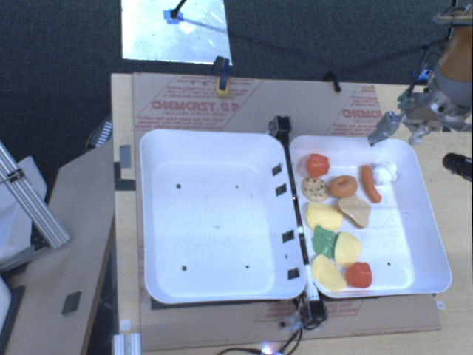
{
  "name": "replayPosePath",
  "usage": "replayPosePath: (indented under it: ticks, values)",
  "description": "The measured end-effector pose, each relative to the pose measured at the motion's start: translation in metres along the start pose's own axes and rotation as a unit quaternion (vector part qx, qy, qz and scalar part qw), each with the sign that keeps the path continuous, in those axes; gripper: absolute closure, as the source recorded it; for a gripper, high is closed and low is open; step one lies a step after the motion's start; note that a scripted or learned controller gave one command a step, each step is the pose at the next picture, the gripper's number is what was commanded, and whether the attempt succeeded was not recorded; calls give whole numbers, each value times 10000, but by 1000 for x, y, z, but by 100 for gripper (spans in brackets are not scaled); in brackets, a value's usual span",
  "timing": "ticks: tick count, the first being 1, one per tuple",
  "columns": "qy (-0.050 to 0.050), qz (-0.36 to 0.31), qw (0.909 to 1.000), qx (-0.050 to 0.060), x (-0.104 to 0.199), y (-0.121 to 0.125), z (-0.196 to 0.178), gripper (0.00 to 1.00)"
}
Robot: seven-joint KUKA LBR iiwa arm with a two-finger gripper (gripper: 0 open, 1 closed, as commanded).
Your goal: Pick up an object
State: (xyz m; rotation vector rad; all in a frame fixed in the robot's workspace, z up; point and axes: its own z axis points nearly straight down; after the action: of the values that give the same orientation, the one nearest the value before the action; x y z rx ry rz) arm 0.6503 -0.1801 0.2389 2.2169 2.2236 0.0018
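Observation:
The right bin holds several toy foods. A red piece, a cookie, a brown donut, an orange sausage and a small white piece lie toward its far side. Closer to the front are a tan bread slice, yellow pieces, a green piece and a red piece. My gripper hangs above the bin's far right rim, open, with nothing between its fingers. It is apart from every item.
The left bin sits beside the right one, joined by a black hinge strip. A shiny metal sheet lies at the back. A yellow and blue clamp stands on the cardboard base. Metal rails lean at the left.

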Motion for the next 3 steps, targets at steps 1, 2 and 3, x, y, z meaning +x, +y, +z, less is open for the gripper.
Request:
replayPosePath:
  ticks: [1, 2, 3]
  values:
    - [22, -13, 10000, 63, 21, -4, 143, 0]
    - [14, 15, 10000, 34, 45, -73, 155, 0]
    - [-3, 5, 10000, -8, 44, -69, 143, 100]
